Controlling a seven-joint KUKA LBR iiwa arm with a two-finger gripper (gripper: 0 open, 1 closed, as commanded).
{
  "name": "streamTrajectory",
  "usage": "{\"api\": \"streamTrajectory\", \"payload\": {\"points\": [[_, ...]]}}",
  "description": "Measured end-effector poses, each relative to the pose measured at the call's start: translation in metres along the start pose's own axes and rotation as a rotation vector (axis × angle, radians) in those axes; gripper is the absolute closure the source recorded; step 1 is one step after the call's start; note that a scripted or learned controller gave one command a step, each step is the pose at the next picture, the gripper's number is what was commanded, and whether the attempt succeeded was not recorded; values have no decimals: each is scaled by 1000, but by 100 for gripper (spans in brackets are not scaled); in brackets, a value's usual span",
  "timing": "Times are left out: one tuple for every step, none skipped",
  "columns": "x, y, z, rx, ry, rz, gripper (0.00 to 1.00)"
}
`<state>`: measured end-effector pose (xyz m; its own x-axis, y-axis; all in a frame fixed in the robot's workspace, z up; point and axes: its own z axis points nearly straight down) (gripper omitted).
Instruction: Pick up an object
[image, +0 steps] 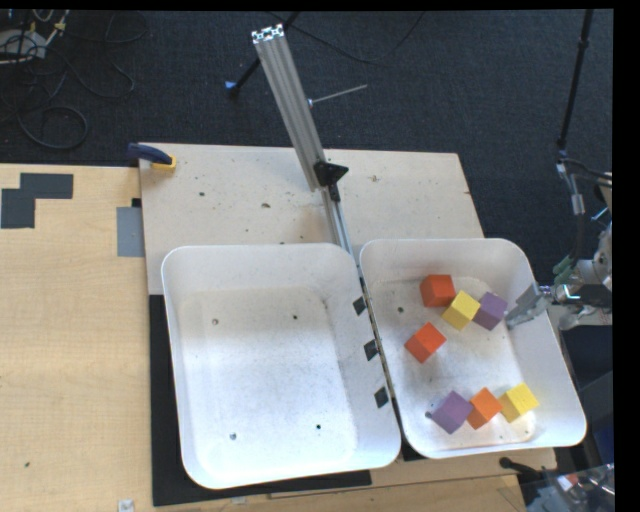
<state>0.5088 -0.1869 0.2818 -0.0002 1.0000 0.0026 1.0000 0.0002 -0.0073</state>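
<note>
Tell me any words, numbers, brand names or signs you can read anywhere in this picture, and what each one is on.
None: no readable words, numbers or brand names.
Coloured blocks in the right bin: plain faces, no lettering.
Left bin: dark specks, no text.
Slanted metal rail: small black-and-white checkered marker on its top end, a pattern, not text.
Wooden bench: dark grey patches, no writing.

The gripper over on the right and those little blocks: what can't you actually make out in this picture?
- Gripper, camera view: small and blurred over the right bin's rim, so whether it is open or shut is unclear.
- Arm, camera view: cut off by the right edge.
- Purple block, orange block and yellow block, camera view: packed in a row, so their facing sides are hidden.
</note>
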Motion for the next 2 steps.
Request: {"api": "streamTrajectory", "payload": {"points": [[-1,0,-2,-4,-1,2,0],[4,5,44,1,0,1,0]]}}
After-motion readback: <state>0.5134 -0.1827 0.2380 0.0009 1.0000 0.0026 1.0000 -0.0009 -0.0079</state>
